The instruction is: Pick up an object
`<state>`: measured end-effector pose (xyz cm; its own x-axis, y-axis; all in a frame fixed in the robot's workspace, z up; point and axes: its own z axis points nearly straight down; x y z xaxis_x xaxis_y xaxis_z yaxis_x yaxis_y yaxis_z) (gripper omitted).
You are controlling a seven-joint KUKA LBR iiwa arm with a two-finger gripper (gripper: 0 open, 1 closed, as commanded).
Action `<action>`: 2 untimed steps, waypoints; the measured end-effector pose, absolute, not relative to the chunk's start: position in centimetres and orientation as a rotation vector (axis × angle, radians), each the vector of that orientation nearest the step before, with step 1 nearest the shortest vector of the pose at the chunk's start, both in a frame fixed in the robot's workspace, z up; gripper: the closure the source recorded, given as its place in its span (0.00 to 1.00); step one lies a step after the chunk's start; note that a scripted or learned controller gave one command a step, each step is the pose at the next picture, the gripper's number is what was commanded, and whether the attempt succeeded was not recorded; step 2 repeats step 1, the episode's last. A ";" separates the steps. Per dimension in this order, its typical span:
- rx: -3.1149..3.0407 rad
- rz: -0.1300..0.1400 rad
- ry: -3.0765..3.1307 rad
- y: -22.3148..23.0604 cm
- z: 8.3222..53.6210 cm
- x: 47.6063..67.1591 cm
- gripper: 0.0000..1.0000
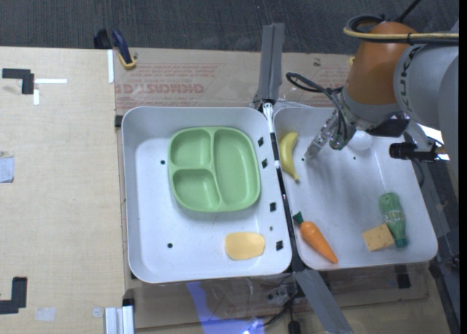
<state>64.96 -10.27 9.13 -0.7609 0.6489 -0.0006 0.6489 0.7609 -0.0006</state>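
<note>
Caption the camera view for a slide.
End effector hovers in the right bin beside the banana; carrot and green bottle lie nearer the front.

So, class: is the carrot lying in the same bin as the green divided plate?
No. The carrot lies in the right bin, while the green divided plate sits in the left bin.

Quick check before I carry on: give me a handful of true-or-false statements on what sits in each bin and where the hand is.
1. The green tray lies in the left bin. True.
2. The banana is in the left bin. False: it lies in the right bin, by the dividing wall.
3. The hand is over the right bin, beside the banana. True.
4. The carrot rests on the tray. False: it lies at the right bin's near-left corner.
5. The green bottle lies next to a yellow block. True.
</note>
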 end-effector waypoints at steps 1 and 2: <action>2.021 -0.005 2.407 -7.0 19.0 58.8 1.00; 2.021 -0.005 2.407 -7.0 19.0 58.8 1.00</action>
